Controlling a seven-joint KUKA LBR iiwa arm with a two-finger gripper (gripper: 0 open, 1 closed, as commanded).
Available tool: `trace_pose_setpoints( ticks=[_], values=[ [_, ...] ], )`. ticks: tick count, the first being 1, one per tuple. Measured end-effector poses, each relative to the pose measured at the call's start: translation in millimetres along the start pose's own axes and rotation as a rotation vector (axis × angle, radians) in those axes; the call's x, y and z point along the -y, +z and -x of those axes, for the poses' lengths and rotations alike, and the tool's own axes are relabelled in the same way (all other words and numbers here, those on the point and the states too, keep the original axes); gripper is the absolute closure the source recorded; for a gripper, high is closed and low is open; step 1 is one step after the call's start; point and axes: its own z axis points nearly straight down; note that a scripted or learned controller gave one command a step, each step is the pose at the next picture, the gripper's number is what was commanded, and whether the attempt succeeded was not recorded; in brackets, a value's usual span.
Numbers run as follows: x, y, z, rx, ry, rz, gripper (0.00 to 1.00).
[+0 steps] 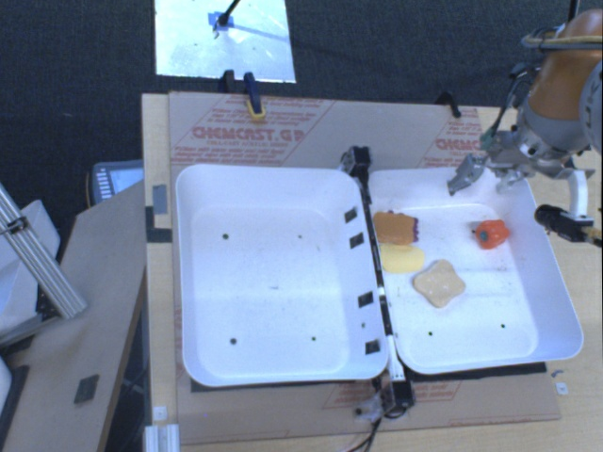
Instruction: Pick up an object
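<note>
Gripper (pixel 486 172) (jaws spread wide) hovers above right bin (pixel 556 323), near orange object (pixel 489 234).

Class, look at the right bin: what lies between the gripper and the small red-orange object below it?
Nothing. In the camera view, the stretch from the gripper down to the red-orange object is bare white floor of the right bin.

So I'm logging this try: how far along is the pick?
Nothing looks picked yet. The gripper hangs open over the right bin's far edge, nothing between its fingers. The red piece, orange block, yellow slice and beige biscuit all lie in the bin. Descent, grasp and lift remain.
</note>
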Motion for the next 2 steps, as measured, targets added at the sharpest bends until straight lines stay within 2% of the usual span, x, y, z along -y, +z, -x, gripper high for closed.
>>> trace_pose_setpoints(
  ticks=[1, 2],
  values=[
    [-1.1, -11.8, 0.0, 0.001, -0.003, 0.004, 1.00],
    [62.0, -12.4, -105.9, -0.006, -0.010, -0.004, 1.00]
  ],
)
